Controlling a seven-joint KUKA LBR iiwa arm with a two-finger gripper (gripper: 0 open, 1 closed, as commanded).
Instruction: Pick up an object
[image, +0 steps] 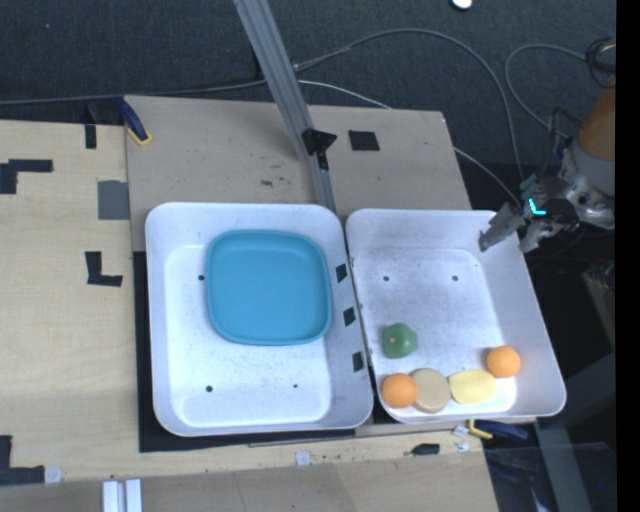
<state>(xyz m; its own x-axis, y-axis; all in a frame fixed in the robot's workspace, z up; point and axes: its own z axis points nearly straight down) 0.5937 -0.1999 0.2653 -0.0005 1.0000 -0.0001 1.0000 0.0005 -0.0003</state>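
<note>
**Gripper at far right corner of right bin, objects clustered along near edge**

Two shallow white bins sit side by side on a wooden bench. The left bin (180, 400) holds a blue square plate (268, 287), lying flat and filling most of the bin's far half.

The right bin (430, 250) carries five small objects, all gathered toward its near edge. A green round object (400, 340) rests a little farther in than the others, left of centre. Nearer than it, an orange ball (399, 390) sits against the near left corner. Just right of that, touching it, lies a tan round disc (431, 390). A pale yellow oblong object (472, 386) lies next to the disc on its right, touching or nearly so. A second orange ball (503, 361) sits at the right, just beyond the yellow object's far right end.

The gripper (510, 229) hangs over the far right corner of the right bin, at the rim, well apart from the cluster of objects. Two dark fingers point left and down toward the bin floor. They look slightly spread, with nothing between them. A small teal light shows on the wrist.

A grey metal pole (290, 90) slants across the bench from the far side toward the gap between the bins.
</note>
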